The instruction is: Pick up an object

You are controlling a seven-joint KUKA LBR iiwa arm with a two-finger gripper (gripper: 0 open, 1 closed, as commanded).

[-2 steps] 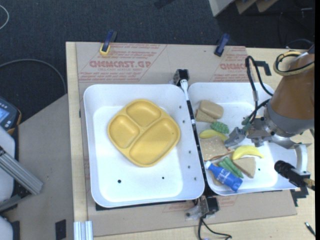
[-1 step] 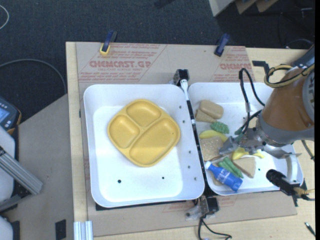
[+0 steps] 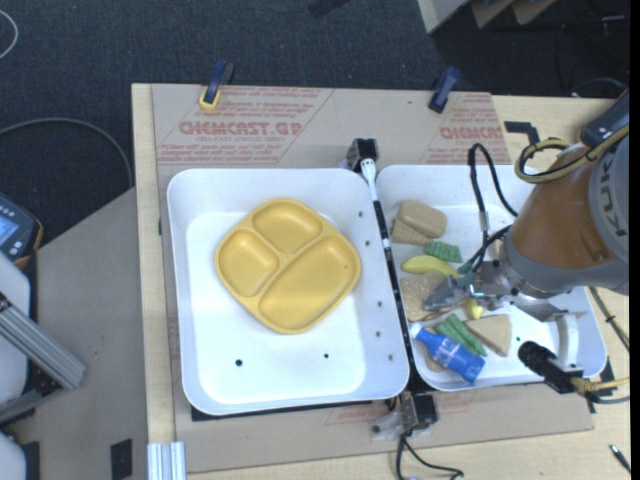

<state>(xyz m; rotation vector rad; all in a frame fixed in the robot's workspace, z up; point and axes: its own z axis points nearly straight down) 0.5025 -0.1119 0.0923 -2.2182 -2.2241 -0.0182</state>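
Note:
The right bin (image 3: 400, 184) holds several small items. A tan bread-like block (image 3: 418, 220) lies at its far left, with a yellow banana (image 3: 426, 265) and a green piece (image 3: 446, 252) just in front of it. Nearer the front lie a blue bottle (image 3: 450, 354), a green pea pod (image 3: 461, 330) and a tan wedge (image 3: 493, 334). My gripper (image 3: 447, 294) reaches in from the right and sits low in the middle of this pile, between the banana and the pea pod. It hides what lies directly beneath it. I see nothing lifted.
The left bin (image 3: 200, 348) bears a yellow divided plate (image 3: 288, 265) at its middle. A ridge with a black strip (image 3: 383, 243) separates the two bins. The arm's grey and orange body (image 3: 565, 233) covers the right bin's right half.

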